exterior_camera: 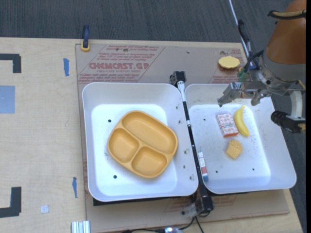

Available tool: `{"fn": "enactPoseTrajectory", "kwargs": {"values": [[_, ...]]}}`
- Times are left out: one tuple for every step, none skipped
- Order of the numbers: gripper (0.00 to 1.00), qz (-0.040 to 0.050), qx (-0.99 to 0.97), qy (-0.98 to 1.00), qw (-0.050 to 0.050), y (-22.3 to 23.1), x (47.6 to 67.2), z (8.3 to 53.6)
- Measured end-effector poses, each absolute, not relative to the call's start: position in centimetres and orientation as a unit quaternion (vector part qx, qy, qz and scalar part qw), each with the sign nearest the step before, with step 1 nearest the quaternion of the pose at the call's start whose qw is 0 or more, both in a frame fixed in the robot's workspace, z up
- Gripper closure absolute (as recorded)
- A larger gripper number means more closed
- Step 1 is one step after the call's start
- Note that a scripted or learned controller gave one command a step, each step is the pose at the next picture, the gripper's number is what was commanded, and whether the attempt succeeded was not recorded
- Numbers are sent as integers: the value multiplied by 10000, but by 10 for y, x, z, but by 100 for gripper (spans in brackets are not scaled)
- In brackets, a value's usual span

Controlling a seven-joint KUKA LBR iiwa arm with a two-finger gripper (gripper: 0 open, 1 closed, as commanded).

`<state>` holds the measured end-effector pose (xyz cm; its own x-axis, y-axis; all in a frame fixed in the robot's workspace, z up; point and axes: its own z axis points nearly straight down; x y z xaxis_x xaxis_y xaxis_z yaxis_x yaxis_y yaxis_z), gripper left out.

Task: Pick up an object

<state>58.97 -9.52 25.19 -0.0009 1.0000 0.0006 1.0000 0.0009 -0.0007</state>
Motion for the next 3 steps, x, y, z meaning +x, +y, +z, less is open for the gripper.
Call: {"fn": "enactPoseTrajectory", "kwargs": {"values": [[0, 2, -7072, -7070, 2, -132, 602, 117], [0, -6, -7067, -7075, 1, -93, 589, 86], [100, -15, -7070, -7072, -12, -93, 590, 96]]}}
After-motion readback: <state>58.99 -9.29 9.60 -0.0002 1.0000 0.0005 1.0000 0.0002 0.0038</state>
